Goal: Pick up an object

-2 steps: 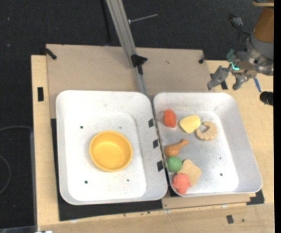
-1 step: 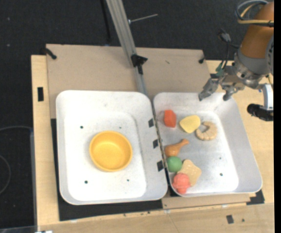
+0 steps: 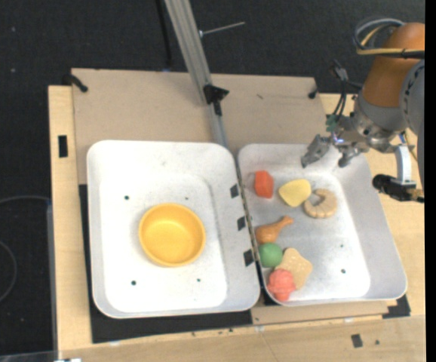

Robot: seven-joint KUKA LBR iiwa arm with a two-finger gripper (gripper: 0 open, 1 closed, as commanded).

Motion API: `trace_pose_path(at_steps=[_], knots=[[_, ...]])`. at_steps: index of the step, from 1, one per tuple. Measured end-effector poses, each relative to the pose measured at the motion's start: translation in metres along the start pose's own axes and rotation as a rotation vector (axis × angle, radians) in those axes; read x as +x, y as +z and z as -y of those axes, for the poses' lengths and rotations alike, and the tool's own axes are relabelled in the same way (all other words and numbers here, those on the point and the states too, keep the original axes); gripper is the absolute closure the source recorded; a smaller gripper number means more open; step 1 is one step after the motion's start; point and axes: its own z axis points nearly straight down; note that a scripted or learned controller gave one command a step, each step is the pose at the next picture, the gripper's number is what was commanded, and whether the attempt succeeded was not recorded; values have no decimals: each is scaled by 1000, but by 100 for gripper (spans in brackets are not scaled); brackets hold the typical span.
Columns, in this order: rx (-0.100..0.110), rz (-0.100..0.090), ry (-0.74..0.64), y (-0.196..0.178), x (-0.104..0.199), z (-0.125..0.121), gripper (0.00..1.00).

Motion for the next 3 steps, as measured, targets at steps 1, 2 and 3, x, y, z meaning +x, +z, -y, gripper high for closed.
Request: trace_pose_path(at_steps=[1,2,3], knots=[[0,0,-4,50,-4,-9,0],[-7,5,-7,34,-6,-11,100],[-12,-1,-2,-32,-7,-10,100]])
